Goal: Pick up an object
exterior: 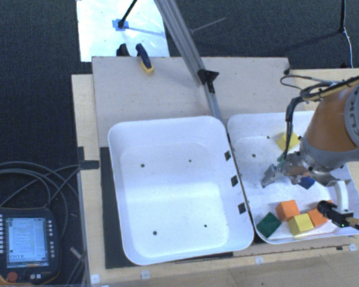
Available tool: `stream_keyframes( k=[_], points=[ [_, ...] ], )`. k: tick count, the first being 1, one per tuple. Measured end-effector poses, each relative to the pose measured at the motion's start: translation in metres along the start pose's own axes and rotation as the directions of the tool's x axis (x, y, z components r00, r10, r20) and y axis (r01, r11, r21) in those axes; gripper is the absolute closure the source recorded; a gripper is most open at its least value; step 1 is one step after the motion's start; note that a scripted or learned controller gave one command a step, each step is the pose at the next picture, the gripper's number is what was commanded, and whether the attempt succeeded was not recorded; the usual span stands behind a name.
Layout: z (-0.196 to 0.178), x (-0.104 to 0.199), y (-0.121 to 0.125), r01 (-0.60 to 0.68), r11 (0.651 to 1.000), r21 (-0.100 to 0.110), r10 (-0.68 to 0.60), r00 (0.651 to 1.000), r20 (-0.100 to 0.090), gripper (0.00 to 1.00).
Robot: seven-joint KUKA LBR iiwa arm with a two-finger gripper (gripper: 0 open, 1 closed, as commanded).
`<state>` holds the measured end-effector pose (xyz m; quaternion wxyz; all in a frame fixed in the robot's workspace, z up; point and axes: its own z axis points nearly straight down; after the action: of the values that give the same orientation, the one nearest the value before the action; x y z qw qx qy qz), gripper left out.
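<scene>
Table (pixel 164 86): pale board on dark carpet (pixel 29 70); two white bins (pixel 125 143); teach pendant (pixel 25 243) at left. Jaws' state: cannot tell.

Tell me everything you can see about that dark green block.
The green block is a small, dark green cube-like piece with matte faces; its material cannot be told. It lies in the right bin, near its front left corner, turned at an angle to the bin's walls. An orange block sits just behind it to the right, and a yellow block lies to its right. The gripper is farther back, not touching it.
</scene>
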<state>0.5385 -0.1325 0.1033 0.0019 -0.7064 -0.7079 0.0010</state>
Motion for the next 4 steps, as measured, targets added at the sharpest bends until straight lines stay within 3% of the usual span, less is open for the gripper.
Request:
stream_keyframes(
  k=[1, 3, 4],
  points=[
    [-0.014, -0.001, 0.002, 0.002, 1.0, -0.008, -0.002, 1.0, 0.001, 1.0],
    [-0.105, -0.007, 0.007, 0.002, 1.0, -0.011, -0.002, 1.0, 0.003, 1.0],
    [-0.17, -0.009, 0.007, 0.003, 1.0, -0.014, -0.003, 1.0, 0.004, 1.0]
  ],
)
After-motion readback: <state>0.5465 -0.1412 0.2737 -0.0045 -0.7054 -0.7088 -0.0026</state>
